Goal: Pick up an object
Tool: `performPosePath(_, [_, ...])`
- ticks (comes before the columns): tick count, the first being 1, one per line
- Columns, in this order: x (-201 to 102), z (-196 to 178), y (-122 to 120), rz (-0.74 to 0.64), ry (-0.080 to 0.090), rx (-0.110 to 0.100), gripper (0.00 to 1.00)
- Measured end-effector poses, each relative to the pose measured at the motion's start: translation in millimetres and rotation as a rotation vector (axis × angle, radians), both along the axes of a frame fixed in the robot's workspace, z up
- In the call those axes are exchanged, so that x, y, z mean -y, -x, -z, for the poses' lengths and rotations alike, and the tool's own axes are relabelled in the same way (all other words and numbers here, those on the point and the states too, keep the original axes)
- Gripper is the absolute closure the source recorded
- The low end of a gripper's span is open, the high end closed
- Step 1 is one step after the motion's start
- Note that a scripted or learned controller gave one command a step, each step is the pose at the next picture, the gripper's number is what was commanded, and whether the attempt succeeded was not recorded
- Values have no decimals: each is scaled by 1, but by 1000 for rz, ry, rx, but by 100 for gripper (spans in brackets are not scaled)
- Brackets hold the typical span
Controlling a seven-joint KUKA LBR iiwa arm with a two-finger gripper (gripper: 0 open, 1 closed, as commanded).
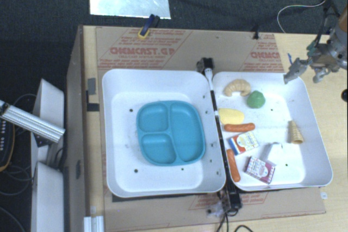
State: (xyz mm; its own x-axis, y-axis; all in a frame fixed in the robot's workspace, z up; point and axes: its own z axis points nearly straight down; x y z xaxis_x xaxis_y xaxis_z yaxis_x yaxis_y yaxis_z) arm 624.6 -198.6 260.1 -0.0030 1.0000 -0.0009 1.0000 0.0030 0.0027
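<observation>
Gripper (305, 70): fingers spread apart, nothing between them; hangs over far right corner of right bin (312, 117), above rim. Contents lie toward camera and to view's left of fingers. Nearest by judgement: green ball (256, 99), croissant (237, 87), cone (295, 132), its long axis running near-to-far. Further off: sausage (240, 127), small box (260, 169). Left bin (117, 117): blue tray (170, 132).

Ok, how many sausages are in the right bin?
2. One sausage lies crosswise mid-bin, just below the yellow piece. The other lies lengthwise along the bin's left wall, near the front. None looks hidden.
</observation>
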Motion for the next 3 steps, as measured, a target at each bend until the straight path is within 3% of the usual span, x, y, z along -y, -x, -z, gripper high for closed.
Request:
performPosePath(1, [-26, 175, -18, -2, 0, 0, 0])
performPosePath(2, [-2, 158, -45, -2, 1, 2, 0])
performPosePath(3, [-61, 176, -39, -2, -2, -3, 0])
